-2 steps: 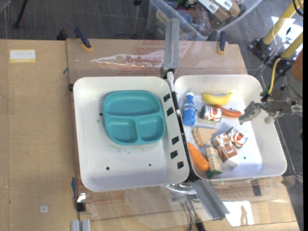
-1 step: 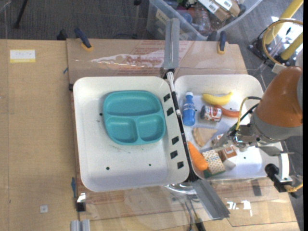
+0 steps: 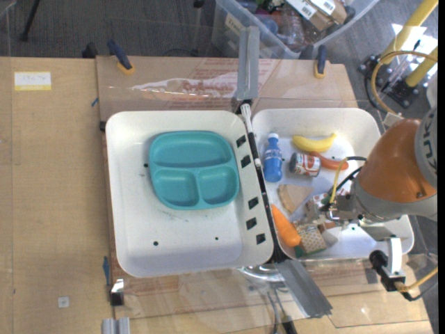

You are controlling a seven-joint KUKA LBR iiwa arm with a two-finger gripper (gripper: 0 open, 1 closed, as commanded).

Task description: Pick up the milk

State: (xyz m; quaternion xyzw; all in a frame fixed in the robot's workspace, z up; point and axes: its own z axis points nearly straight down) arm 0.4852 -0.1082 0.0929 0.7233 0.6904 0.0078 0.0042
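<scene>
Arm (image 3: 400,176) over the right bin's (image 3: 361,120) right edge; gripper (image 3: 332,211) low near its front, finger state indiscernible. Milk unidentifiable; bottle (image 3: 272,157) at left edge.

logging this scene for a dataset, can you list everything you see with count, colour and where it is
bins: 2, white, side by side on the bench
tray: 1, teal, three compartments, in the left bin
bottle: 1, blue with white cap, right bin, near the divider
banana: 1, yellow, far end of the right bin
can: 1, red and white, lying below the banana
carrot: 1, orange, near corner of the right bin
bread slice: 1, tan, middle of the right bin
storage box: 1, clear, full of mixed items, behind the bench
arm: 1, grey with orange band, over the right bin
hand: 1, low among the items
</scene>
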